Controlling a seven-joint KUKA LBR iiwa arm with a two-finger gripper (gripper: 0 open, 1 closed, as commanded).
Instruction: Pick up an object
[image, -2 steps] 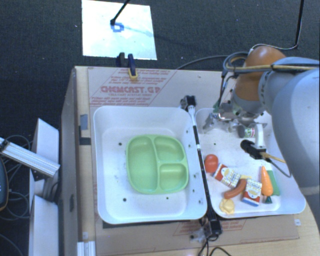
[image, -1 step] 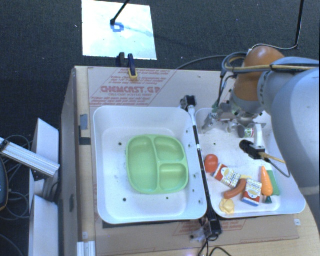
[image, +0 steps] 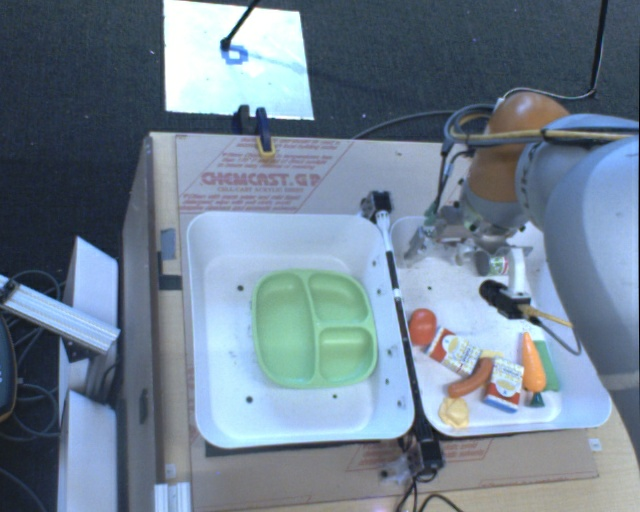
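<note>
Jaws unclear — gripper (image: 440, 238) over white bin (image: 585, 405).

Dark carpet floor (image: 80, 90) around bench (image: 160, 400). Pale shiny sheet (image: 237, 60) on floor beyond bench's far edge. Black cable (image: 600, 45) near top right corner. White boxes (image: 85, 290) left of bench.

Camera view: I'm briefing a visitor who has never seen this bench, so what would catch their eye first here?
Likely the light green divided plate, lying alone in the left bin. Next, the grey arm with its orange band reaching in from the right over the far end of the right bin, whose near half holds a red ball, a carrot and small packets.
</note>
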